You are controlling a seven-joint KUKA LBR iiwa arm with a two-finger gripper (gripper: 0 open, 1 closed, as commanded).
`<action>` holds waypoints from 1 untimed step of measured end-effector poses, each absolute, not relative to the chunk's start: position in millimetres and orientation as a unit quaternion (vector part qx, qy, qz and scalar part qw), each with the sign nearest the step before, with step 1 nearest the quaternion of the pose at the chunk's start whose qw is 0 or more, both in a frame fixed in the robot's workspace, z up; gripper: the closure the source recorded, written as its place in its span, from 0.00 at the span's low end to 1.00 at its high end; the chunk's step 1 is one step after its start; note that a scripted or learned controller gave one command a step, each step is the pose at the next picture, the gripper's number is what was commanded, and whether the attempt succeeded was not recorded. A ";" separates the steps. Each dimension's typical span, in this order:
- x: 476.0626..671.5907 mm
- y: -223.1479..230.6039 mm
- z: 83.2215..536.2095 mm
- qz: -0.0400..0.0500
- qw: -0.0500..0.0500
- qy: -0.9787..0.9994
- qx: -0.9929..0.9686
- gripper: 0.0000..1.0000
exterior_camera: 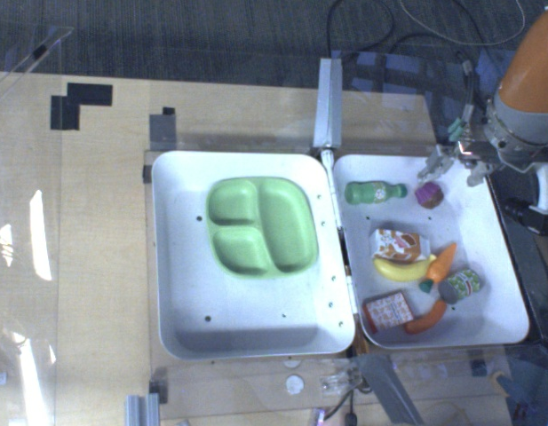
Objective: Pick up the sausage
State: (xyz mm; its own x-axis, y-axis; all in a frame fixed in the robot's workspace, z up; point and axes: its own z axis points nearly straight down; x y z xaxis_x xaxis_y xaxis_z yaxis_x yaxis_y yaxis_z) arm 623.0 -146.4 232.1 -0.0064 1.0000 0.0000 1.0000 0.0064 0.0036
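Note:
The sausage [425, 319], a short reddish-orange link, lies near the front of the right bin [500, 238], just right of a small red box [387, 310]. My gripper [455, 169] hovers over the bin's far right corner, well away from the sausage. Its fingers are spread open, and a purple fruit [429, 194] lies just below the left one. Nothing is held between them.
The right bin also holds a green bottle [374, 192], a snack pouch [398, 243], a banana [402, 269], a carrot [442, 262] and a green can [463, 284], all close around the sausage. A green divided tray [260, 224] sits in the left bin [176, 264].

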 end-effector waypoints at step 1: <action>671.5 -150.7 107.7 0.005 0.008 0.721 0.693 0.00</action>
State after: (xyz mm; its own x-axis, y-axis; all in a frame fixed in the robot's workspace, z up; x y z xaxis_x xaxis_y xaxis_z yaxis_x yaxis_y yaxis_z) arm 671.5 -150.7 107.7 -0.0405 0.9992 -0.0046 0.9990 0.0406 0.0179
